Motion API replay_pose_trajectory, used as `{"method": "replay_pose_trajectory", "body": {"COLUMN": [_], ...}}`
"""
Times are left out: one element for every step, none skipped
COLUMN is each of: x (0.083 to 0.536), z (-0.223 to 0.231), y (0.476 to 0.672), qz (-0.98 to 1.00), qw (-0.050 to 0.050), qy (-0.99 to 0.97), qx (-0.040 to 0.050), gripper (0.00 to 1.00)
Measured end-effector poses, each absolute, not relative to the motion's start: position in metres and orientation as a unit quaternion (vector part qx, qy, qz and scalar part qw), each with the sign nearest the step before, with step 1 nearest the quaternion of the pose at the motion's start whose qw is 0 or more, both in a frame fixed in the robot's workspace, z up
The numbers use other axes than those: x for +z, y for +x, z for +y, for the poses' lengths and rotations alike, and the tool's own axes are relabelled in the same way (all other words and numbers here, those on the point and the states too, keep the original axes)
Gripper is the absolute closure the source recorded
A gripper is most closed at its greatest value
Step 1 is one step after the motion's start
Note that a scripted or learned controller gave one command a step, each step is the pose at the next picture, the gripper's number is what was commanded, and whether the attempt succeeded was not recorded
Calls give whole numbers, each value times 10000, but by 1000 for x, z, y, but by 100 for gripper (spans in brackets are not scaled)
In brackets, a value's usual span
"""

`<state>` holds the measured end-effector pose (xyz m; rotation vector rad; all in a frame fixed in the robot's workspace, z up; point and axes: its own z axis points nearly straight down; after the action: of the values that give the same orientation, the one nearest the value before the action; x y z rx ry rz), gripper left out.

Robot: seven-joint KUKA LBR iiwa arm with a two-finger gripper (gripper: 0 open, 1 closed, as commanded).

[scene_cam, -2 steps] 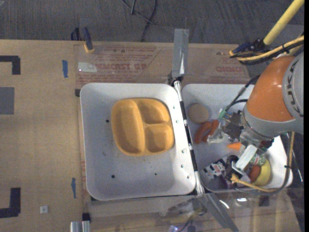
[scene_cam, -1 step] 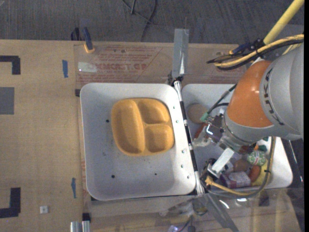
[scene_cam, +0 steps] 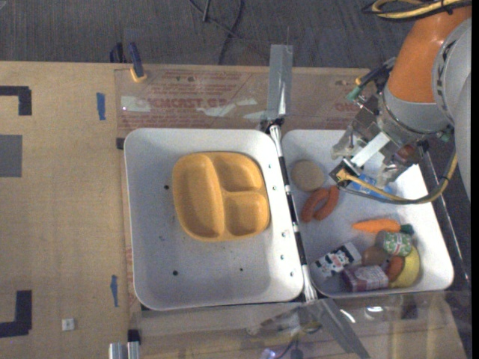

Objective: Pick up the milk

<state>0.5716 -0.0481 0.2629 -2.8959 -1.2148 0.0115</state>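
The milk (scene_cam: 338, 259) is a small carton with black and white cow patches. It lies on its side near the front left of the right bin (scene_cam: 441, 234). My gripper (scene_cam: 364, 172) hangs over the back middle of that bin, well behind the milk and apart from it. A sausage (scene_cam: 320, 203) lies between the two. Nothing shows held in the gripper.
Beside the milk lie a purple box (scene_cam: 364, 277), a banana (scene_cam: 408, 270), a green fruit (scene_cam: 394, 241) and a carrot (scene_cam: 385, 225). A round brown bun (scene_cam: 307, 174) sits at the back left. The left bin (scene_cam: 150, 260) holds a yellow divided plate (scene_cam: 221, 195).
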Motion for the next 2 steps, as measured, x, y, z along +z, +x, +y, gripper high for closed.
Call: {"method": "replay_pose_trajectory", "body": {"x": [180, 199], "z": [-33, -8], "y": [488, 618], "qz": [-3749, -1145], "qw": [21, -6], "qy": [-9271, -9934], "qx": [45, 32], "gripper": [0, 0]}}
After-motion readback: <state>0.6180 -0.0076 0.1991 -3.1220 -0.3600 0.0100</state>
